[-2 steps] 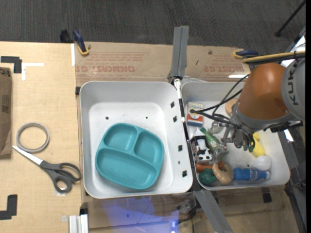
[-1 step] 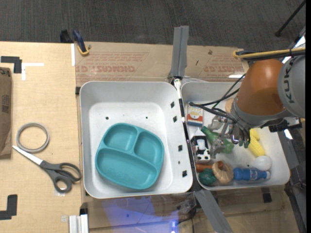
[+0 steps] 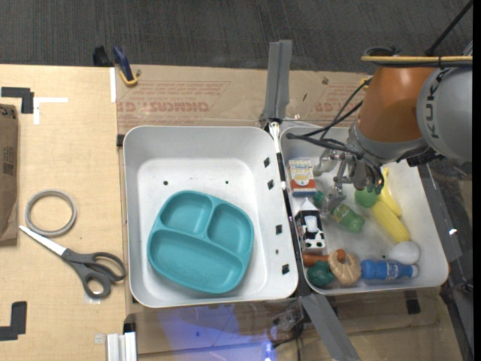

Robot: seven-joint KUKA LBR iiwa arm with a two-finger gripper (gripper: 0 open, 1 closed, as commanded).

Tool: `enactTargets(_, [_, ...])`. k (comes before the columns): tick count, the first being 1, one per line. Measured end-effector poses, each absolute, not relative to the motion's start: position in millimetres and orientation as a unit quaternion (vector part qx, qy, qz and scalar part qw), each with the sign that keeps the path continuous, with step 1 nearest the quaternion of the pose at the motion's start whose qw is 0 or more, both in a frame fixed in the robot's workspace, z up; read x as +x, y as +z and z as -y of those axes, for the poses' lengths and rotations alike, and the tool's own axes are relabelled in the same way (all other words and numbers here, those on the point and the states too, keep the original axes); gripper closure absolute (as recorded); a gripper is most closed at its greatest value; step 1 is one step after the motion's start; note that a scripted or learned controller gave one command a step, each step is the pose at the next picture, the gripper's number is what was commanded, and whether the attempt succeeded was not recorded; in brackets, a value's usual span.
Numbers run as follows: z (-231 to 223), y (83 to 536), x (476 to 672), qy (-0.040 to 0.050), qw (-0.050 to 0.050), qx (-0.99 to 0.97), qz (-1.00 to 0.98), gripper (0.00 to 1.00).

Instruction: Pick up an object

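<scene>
— Over right bin [image 3: 436,273], what's the arm doing?
— Arm [image 3: 409,107] reaches in from right, orange band above wrist. Gripper [image 3: 353,185] hangs low over bin's upper middle, near a green object [image 3: 367,197]. Fingers: can't tell if open or closed; nothing visibly held betw. them.
— Contents, right bin?
— Small carton w/ orange print [image 3: 301,175] at upper left. Green bottle-like item [image 3: 346,217] just below gripper. Yellow corn cob [image 3: 390,218] to its right, tilted. White egg-shaped item [image 3: 405,252] below the cob, blue bottle [image 3: 387,270] lying on its side along front wall. Black-and-white cow-pattern box [image 3: 311,234] by left wall. Tan pastry-like item [image 3: 346,268] and dark green round item [image 3: 320,275] at front left, touching.
— Left bin?
— Left bin [image 3: 150,145] holds a teal divided plate [image 3: 200,241], three compartments, lying flat.
— Table?
— Table [image 3: 68,156], left side: scissors [image 3: 79,261] w/ grey handles, tape roll [image 3: 51,211] just above them. Bins sit side by side, touching.
</scene>
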State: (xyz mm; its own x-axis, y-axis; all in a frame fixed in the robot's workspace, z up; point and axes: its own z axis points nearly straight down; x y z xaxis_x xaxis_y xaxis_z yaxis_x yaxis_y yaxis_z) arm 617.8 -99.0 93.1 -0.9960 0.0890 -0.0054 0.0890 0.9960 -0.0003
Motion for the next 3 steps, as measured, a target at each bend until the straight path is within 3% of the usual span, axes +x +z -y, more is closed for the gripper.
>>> enactTargets(1, [136.3,92.4,554.9,-0.0001,0.001,0.049,-0.999,0.00])
enactTargets(2, [93.3,92.6,614.1,0.0000,0.002,0.090,-0.996,0.00])
enactTargets(3, [145.5,92.7,558.7,-0.0001,0.001,0.058,-0.998,0.00])
